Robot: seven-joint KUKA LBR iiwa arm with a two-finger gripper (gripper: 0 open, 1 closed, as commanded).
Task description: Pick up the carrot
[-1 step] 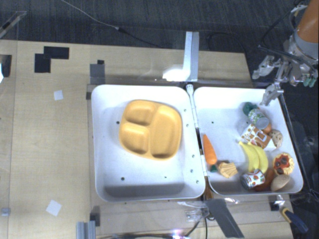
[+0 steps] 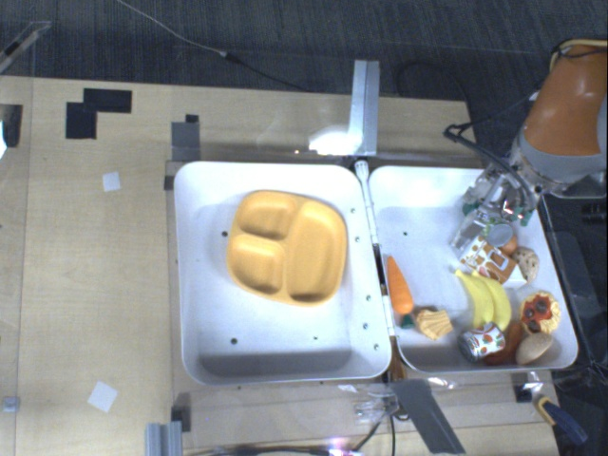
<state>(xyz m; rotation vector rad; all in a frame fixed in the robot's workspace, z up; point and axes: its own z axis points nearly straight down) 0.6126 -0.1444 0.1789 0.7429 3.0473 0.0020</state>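
Carrot (image 2: pixel 399 287) lies in the right bin (image 2: pixel 418 193), against its left wall, well to the left of and below the pincer (image 2: pixel 490 213), apart from it. Whether the pincer is wide or narrow cannot be told; it hangs above a small carton (image 2: pixel 487 257), probably short of alignment. Bananas (image 2: pixel 486 299) lie between. The bins rest on a pale wooden bench (image 2: pixel 85 283); the left bin holds a yellow tray (image 2: pixel 287 245).

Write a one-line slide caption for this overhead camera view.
Gripper hovers over the right white bin, away from the orange toy carrot by its left wall; yellow sectioned plate in the left bin.
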